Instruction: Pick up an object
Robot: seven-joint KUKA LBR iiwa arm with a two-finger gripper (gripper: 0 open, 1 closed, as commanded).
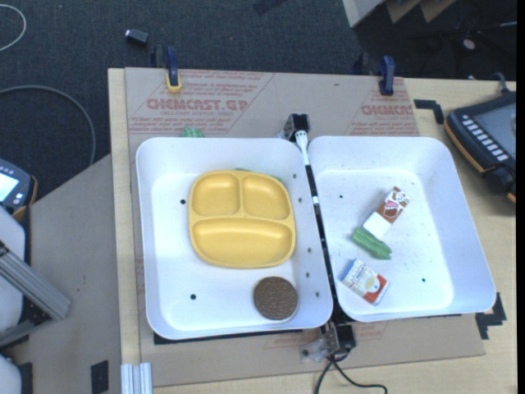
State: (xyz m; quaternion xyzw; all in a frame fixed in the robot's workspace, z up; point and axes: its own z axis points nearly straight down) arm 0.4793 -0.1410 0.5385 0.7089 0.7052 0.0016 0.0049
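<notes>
Two white bins sit side by side on a brown cardboard sheet (246, 101) on the desk (502, 245). Blue clamps (172, 66) at the far edge pinch the sheet down, most likely so that nothing slides when the arm pushes. A black clip (297, 125) sits where the two bins meet at the far side and seems to hold them together. The left bin (152, 220) holds a yellow plate with three parts (242, 218), lying flat in the middle. A round brown cookie (275, 298) lies just beside the plate, toward the near edge. The right bin (469, 220) holds the small things. A little red and white carton (394, 205) lies near the middle, with a white block (377, 225) touching it. A green toy pod (372, 243) lies just beside the block. A small flat snack box (363, 281) lies near the bin's near edge, apart from the pod. All of these lie loose, so any of them could be the thing to pick up. The snack box and the cookie look easiest, I think, because each has room around it. I cannot tell if the jaws are open or closed. No thing is lifted yet.
</notes>
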